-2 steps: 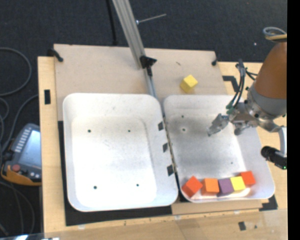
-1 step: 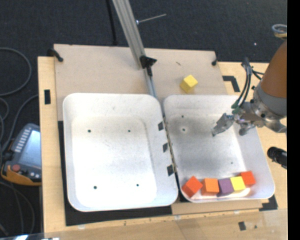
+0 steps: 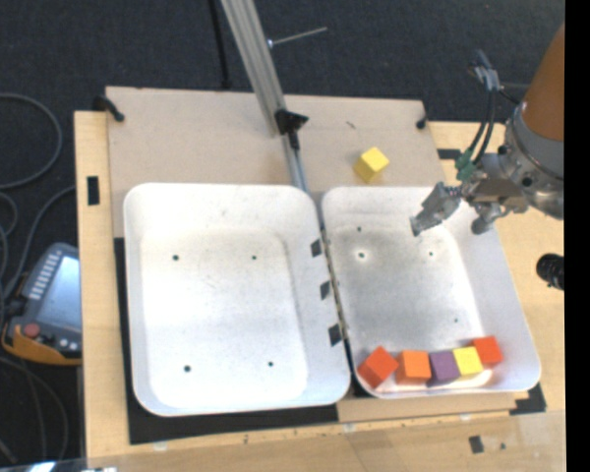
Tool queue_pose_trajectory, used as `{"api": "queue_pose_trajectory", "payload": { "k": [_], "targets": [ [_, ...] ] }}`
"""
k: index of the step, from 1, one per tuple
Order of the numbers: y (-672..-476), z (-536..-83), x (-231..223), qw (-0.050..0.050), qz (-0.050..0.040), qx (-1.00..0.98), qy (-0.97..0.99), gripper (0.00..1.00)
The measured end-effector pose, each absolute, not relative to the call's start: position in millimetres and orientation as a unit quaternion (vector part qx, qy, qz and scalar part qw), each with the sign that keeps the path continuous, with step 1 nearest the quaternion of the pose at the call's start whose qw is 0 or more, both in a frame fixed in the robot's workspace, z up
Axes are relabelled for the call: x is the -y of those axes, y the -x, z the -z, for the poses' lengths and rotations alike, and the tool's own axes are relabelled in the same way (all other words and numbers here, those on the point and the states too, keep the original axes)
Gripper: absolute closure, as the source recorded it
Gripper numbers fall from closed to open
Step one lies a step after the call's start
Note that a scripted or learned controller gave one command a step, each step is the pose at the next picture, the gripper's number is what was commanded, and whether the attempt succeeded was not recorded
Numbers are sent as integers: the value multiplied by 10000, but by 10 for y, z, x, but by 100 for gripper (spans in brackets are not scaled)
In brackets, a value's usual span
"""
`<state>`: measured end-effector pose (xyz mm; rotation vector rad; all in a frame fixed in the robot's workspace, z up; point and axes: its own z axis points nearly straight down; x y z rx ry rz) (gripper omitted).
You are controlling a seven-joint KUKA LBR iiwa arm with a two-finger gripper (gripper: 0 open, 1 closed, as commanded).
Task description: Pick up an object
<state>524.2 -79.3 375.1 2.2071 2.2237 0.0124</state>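
Several small cubes lie in a row along the near edge of the right bin (image 3: 472, 264): a red-orange cube (image 3: 379, 366), an orange cube (image 3: 415, 365), a purple cube (image 3: 442, 366), a yellow cube (image 3: 468, 362) and a red cube (image 3: 488, 351). Another yellow cube (image 3: 371, 163) sits on the bench behind the bins. My gripper (image 3: 457, 212) hangs over the far right part of the right bin, well above the row of cubes. Its fingers are spread apart with nothing between them.
The left bin (image 3: 147, 264) stands beside the right one. A slanted metal post (image 3: 259, 52) rises from behind the gap between the bins. Cables and a teach pendant (image 3: 47, 303) lie off the bench at the left.
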Motion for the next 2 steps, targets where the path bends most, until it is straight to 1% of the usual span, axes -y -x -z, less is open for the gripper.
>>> {"api": "queue_pose_trajectory", "payload": {
  "k": [1,2],
  "targets": [
    [-4901,-4252,100,28,-40,-7107,-7034,0],
    [-4844,-4538,275,24,-20,-7071,-7071,0]
  ]
}}
